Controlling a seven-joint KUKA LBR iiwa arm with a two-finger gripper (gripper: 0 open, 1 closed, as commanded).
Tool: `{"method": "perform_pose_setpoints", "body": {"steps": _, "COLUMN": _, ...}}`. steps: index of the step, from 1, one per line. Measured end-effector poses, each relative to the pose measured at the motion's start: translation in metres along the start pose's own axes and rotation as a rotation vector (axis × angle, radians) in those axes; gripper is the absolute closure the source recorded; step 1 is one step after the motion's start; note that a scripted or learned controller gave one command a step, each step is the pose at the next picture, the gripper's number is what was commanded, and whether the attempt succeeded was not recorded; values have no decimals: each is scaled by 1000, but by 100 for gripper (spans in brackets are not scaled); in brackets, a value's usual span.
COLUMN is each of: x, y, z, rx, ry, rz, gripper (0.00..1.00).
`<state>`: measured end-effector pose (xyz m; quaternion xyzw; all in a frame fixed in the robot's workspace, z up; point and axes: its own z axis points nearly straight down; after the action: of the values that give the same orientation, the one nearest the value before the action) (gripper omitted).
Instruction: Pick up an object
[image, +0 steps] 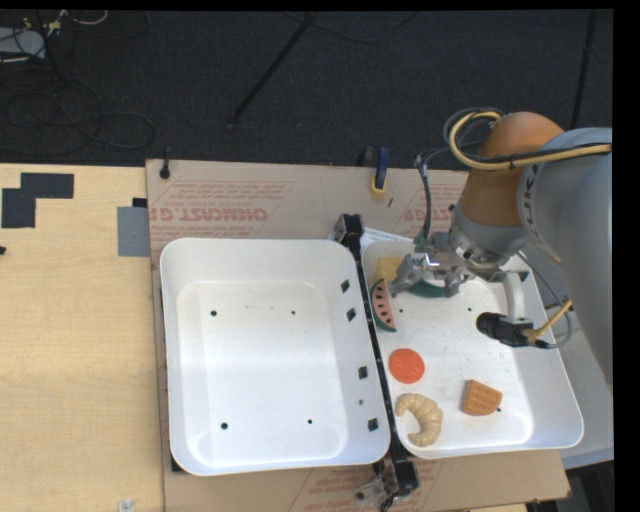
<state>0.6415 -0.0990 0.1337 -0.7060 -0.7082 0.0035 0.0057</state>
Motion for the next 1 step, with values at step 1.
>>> {"method": "perform_pose_setpoints", "body": {"steps": 1, "x": -70, "y": -29, "z": 42, "rx": -5, "ry": -4, "rz": 7, "gripper": 0}}
